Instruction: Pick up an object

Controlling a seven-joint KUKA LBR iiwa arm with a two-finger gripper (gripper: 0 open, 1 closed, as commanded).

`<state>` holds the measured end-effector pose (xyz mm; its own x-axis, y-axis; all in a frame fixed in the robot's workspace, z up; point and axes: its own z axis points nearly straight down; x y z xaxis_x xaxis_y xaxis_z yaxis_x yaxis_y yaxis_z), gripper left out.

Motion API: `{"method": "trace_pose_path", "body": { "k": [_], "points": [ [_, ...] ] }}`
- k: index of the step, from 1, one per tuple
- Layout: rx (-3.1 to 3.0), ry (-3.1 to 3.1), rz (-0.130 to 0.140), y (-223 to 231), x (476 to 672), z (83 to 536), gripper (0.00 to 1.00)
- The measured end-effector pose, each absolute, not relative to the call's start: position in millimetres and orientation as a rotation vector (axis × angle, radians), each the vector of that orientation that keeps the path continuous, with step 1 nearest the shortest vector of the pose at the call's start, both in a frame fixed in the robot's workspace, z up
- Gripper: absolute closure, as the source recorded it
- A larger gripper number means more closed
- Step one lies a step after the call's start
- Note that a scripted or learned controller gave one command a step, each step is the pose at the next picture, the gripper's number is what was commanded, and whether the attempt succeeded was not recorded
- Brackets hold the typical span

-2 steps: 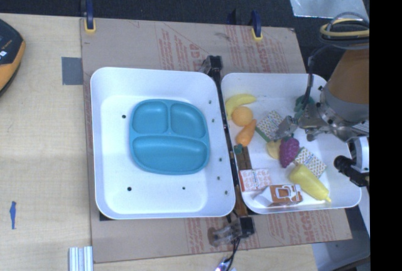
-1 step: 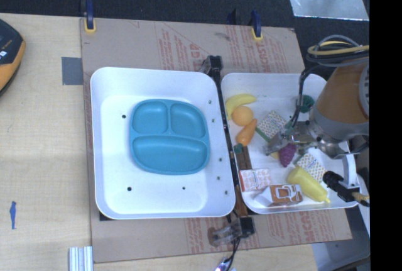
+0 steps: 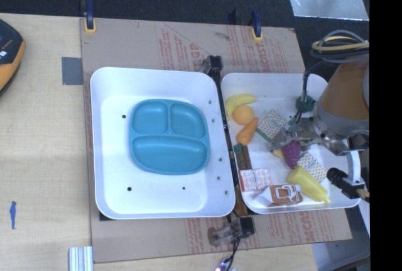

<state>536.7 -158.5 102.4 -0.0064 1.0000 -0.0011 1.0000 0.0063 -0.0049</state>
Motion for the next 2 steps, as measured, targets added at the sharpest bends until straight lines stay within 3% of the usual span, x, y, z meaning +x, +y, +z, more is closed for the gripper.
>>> {"method": "trace_pose_path", "body": {
  "k": [1,2],
  "points": [
    [-2.207,-2.234,-0.006,-74,492.8,196,1.0],
    [-2.207,-2.234,-0.002,-18,548.5,192,1.0]
  ]
}}
